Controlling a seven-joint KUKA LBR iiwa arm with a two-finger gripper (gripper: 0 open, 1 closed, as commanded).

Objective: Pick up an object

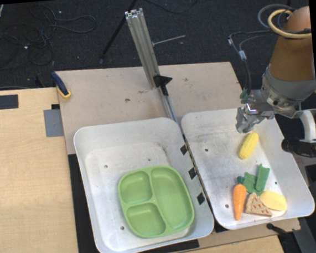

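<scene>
Yellow plastic corn cob (pixel 249 145), toy, one piece: lies on the floor of the right bin (pixel 221 200), just below the gripper (pixel 246 121) and apart from it, nothing of the cob between the fingers. Gripper: grey metal, hangs over the upper part of the same bin; whether its tips are spread or pressed together I cannot tell from this slant. Further below the gripper, toward the bin's near corner, a cluster of toy food: orange carrot (pixel 240 201), green leafy piece (pixel 257 179), tan wedge (pixel 258 206) and pale yellow lemon-like piece (pixel 273 200), all touching or nearly so, all resting on the bin floor. To the gripper's far left, in the left bin (pixel 94 151), a green divided plate (pixel 154 201), lying flat. Progress: no object is lifted, every item rests in its bin. By judgement the corn cob is the nearest candidate; descent, closure and lift all remain.
</scene>
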